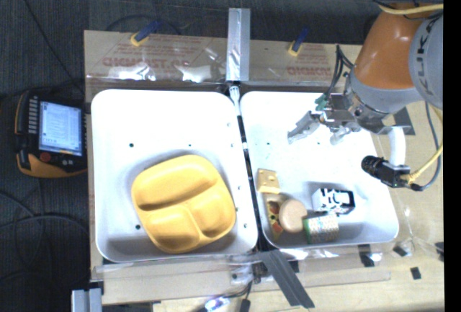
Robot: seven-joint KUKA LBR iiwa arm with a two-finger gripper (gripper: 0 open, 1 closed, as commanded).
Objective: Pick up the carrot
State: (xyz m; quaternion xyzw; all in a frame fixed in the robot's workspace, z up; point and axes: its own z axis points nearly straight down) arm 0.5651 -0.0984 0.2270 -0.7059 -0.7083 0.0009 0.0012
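Plainly the trouble sits nearest: the carrot (273, 212) (an orange sliver, if I read it right) lies wedged in the right bin (374, 231) against its left wall, touching a tan round piece (292, 215) and a yellow wedge (267, 181). Fingers could snag those or the wall. Farther back, the gripper (318, 130) hangs empty with its fingers apart over bare floor, with free room there.
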